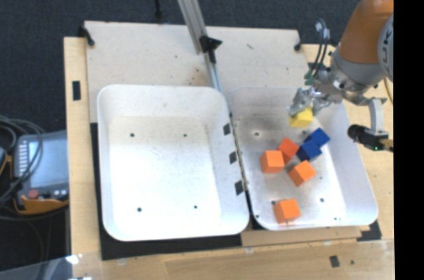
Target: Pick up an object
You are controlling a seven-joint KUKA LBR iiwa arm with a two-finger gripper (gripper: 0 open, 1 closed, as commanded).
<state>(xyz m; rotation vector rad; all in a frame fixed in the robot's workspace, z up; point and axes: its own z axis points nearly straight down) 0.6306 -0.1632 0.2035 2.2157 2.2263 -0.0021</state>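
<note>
Two shallow white plastic bins sit side by side on the bench, and the right-hand bin holds all the loose pieces. From the fixed overhead camera, the grey arm with its orange band reaches in from the right, and its two-finger gripper hangs over the upper part of that bin. A small yellow block sits right at the fingertips, tilted, apparently raised off the bin floor.

The main risk, as I judge it, is a slip: the yellow block looks caught near one edge rather than squarely, so any quick swing could twist it loose and drop it onto the pile below. That pile lies close by: two blue blocks touching each other, then four orange cubes, three bunched and one further down.

The claw appears closed on the yellow block, fingers drawn in narrowly, though the contact faces are too small to see clearly.
</note>
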